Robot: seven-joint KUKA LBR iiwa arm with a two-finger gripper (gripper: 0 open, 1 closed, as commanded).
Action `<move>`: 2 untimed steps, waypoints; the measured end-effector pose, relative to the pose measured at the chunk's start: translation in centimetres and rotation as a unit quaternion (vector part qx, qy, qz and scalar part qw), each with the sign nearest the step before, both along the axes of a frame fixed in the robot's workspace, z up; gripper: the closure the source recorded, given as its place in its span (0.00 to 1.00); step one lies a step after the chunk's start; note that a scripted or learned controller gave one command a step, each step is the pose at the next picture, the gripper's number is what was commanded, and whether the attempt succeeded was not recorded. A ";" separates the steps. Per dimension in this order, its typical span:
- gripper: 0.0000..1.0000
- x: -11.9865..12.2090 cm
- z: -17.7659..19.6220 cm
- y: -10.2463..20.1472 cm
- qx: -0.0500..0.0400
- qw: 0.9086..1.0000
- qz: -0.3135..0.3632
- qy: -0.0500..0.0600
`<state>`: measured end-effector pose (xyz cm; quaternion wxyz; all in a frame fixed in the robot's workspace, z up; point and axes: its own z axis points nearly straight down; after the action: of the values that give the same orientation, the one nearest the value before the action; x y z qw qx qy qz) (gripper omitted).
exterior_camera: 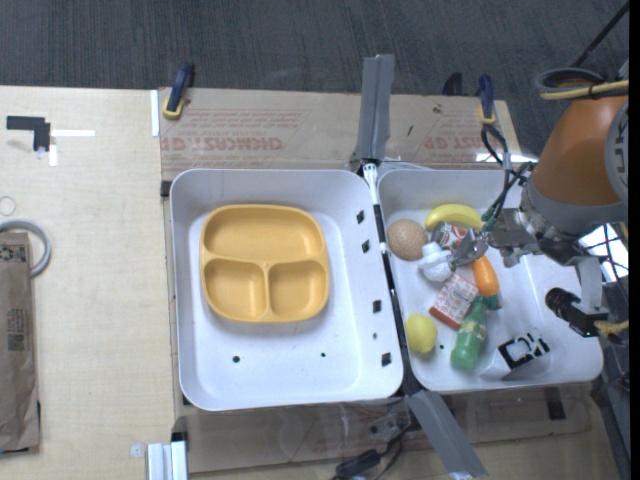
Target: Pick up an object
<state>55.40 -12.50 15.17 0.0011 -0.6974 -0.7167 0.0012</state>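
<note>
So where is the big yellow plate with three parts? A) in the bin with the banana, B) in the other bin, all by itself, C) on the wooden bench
B: the yellow plate lies alone in the left bin, while the banana sits in the right bin among the other things.

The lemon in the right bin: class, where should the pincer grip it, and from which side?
Grip the lemon across its narrow middle, coming straight down from above. It lies by the bin's left wall with the green bottle to its right, so the top is the freest approach.
</note>
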 end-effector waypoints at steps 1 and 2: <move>0.00 0.1 -5.5 -2.4 0.000 1.000 -0.001 -0.005; 0.00 1.3 -5.5 -5.1 0.000 1.000 -0.027 -0.007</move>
<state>56.72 -17.64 9.69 -0.0037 -0.7167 -0.6974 -0.0032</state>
